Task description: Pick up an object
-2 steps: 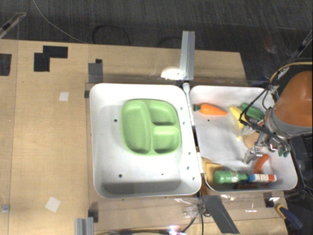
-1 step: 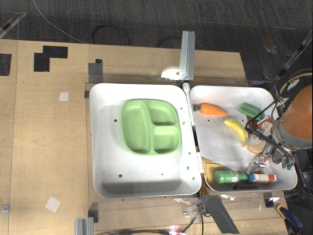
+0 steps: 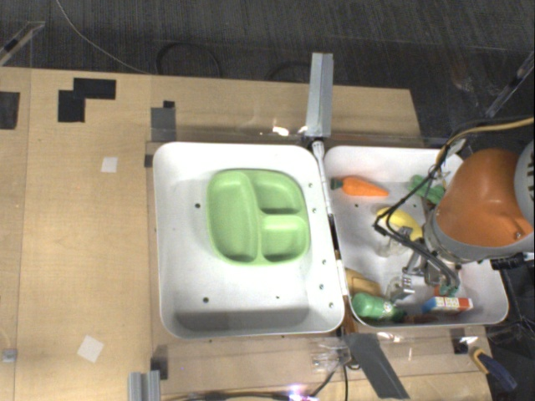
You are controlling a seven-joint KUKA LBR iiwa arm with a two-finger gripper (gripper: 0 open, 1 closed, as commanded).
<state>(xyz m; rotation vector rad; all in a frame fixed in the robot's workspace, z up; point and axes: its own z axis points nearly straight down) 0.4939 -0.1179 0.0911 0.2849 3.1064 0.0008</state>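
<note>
Reaching in from the right, the arm [image 3: 485,199] sits low over the right bin [image 3: 493,307], its orange band covering much of that bin's far right part. The gripper [image 3: 415,281] hangs below the wrist, over the near half of the bin floor. Jaw state cannot be determined: the fingers merge with cables and objects beneath them, and nothing is clearly seen between them.

Contents of the right bin:
- An orange carrot-shaped object [image 3: 365,188] lies near the far wall, well apart from the gripper.
- A yellow object [image 3: 403,221] lies in the middle, partly covered by black cables [image 3: 401,207], just beside the wrist.
- A green object [image 3: 372,307] rests against the near-left corner, near the gripper.
- A small item with red, white and blue parts [image 3: 447,304] lies at the near wall, just right of the gripper.
- A green leafy piece [image 3: 428,189] shows at the far edge of the orange band.

The left bin [image 3: 184,291] holds a light green divided tray [image 3: 255,215], lying flat around its centre, with one long compartment and two smaller ones
</note>
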